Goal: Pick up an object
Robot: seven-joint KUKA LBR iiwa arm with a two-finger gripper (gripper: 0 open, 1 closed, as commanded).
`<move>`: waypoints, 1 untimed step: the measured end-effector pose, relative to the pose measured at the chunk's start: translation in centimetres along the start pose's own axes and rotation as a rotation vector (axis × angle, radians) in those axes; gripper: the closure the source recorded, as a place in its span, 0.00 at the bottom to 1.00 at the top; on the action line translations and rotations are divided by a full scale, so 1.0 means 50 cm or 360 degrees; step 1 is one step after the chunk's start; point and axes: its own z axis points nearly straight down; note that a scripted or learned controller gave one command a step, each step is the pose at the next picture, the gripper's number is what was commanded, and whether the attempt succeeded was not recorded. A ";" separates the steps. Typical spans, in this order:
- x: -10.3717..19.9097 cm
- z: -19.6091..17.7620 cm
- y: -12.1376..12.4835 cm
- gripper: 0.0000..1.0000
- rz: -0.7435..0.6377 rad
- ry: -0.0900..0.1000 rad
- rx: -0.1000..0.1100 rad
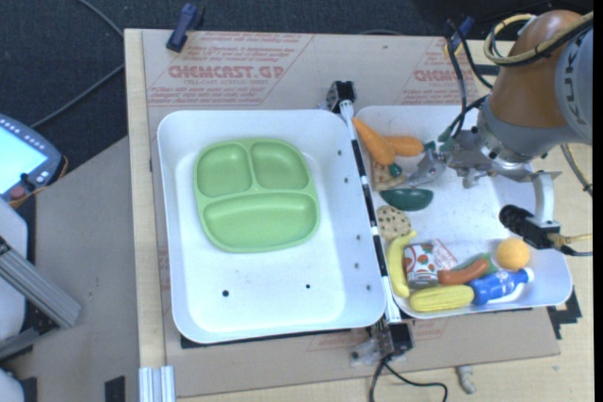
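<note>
The bench [283, 71] is the biggest thing, a flat brown board with red writing on it. Two white bins sit on it side by side. The left bin [254, 297] is the landmark here. Inside it, up near its back half, lies a green plate [256, 195] with three parts, two small ones at the back and one long one at the front.

The right bin [556, 282] touches the left bin along one long edge. All the toy food is in there.

The grey arm [537, 99] with its orange band comes in from far to the right of the left bin. Its gripper [435, 157] is down low in the right bin, near the back, close to the left bin's right wall. I cannot tell if its fingers are apart or together, and I cannot see anything held in them.

Just past the left bin's right wall, near the back, lies an orange carrot [386, 146]. A dark green bowl [408, 198] sits a bit nearer the front, just below the gripper. Next comes a brown cookie [392, 222]. Then a yellow banana [399, 264] curves along that same wall. Beside it is a little red and white box [426, 263]. A yellow corn cob [439, 298] lies at the front. Farther from the left bin are a red hot dog [464, 272], a blue bottle [497, 285] and an orange ball [513, 253].
</note>
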 end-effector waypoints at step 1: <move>0.044 0.111 0.004 0.00 -0.0001 0.0000 0.0000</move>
